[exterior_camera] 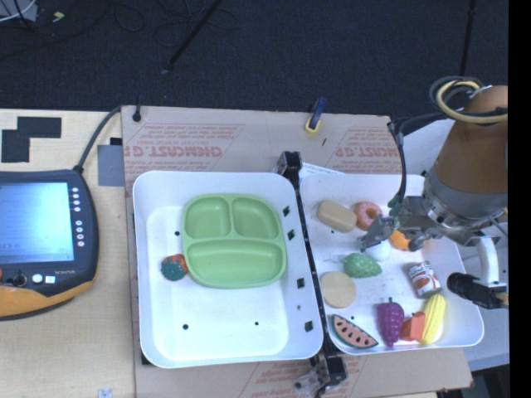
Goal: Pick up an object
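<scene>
Dark carpet (332,40) (cables), wooden bench (50,338)

Left white bin (158,322): the green three-compartment plastic plate (234,240) takes the upper middle, with a small red-and-green toy strawberry (173,267) touching its left rim; the lower floor lies open. Right white bin (473,326): crowded. The tan bread-shaped block (336,215), pink doughnut (366,215), green leafy toy (362,264), round tan disc (338,289), purple grape bunch (390,316), watermelon slice (354,332), yellow corn cob (433,317) and small red-labelled can (423,278) leave narrow gaps.
</scene>
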Controlling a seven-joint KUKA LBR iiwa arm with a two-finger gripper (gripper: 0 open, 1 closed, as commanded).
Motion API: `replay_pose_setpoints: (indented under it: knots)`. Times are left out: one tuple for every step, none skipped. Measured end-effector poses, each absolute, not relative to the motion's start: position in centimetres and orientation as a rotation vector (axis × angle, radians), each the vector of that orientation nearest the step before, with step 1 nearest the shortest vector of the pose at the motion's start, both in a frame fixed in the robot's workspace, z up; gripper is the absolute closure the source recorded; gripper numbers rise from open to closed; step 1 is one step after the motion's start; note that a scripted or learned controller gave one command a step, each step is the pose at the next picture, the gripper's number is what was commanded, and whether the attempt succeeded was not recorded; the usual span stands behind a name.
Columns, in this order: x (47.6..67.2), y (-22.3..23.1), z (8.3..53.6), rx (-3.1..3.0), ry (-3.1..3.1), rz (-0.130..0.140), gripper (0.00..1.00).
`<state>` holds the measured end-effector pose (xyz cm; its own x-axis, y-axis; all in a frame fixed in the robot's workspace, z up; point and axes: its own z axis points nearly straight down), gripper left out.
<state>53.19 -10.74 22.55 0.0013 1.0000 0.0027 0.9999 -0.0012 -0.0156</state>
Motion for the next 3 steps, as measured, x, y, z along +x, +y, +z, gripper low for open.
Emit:
replay_pose_setpoints:
  knots:
    - [53.4, -10.8, 23.1, -2.218, -2.219, 0.003, 0.0]
    - [53.3, -10.6, 18.8, -2.216, -2.217, 0.007, 0.0]
    - [52.4, -10.0, 12.8, -2.214, -2.215, 0.009, 0.0]
